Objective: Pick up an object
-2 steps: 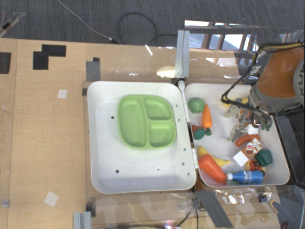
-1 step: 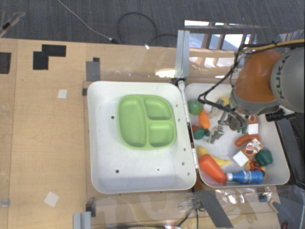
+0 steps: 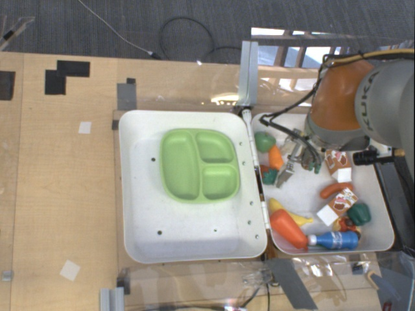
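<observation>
Legible text: partial white lettering "KU" on the grey arm [image 3: 382, 99], just below the orange band, cut off by the arm's curve. The blue bottle [image 3: 334, 241] in the right bin [image 3: 382, 238] has a white label, print too small to read. Two small cartons [image 3: 338, 162] [image 3: 342, 203] there carry red-brown printed faces, blurred, no words resolvable. Black squares on the surface [image 3: 65, 76] bear no characters.

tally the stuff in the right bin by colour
orange: 3 (carrot, sausage, small piece)
green: 2 (ball, dark piece)
yellow: 1 (banana)
blue: 1 (bottle)
brown-and-white: 2 (cartons)
total: 9 that I can make out
</observation>
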Available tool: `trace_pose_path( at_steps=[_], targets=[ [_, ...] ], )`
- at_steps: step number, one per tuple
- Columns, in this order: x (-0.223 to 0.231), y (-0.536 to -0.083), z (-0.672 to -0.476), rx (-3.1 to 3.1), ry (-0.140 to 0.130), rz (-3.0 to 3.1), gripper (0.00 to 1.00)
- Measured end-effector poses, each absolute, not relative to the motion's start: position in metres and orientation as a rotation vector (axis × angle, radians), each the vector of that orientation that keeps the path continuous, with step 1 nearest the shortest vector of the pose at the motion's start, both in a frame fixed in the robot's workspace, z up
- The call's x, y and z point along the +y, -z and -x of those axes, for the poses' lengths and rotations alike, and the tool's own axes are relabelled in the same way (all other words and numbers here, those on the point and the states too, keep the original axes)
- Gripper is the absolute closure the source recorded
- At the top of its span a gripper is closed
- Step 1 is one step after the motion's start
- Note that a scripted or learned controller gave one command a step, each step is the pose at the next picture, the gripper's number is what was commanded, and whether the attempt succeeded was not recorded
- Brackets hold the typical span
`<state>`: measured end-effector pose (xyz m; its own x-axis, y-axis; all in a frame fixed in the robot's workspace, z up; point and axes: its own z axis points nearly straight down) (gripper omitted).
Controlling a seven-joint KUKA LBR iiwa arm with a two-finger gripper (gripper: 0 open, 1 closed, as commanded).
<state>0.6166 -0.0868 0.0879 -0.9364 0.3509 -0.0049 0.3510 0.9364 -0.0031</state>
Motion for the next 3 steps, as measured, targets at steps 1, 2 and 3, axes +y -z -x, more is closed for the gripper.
trace_pose_path(
  at_steps=[1, 2, 3],
  targets=[
    [-0.093, -0.088, -0.645, 3.074, -0.001, -0.676, 0.00],
    [-0.090, -0.088, -0.644, 2.998, 0.004, -0.909, 0.00],
    [-0.089, -0.087, -0.658, 2.861, 0.002, -1.284, 0.00]
  ],
)
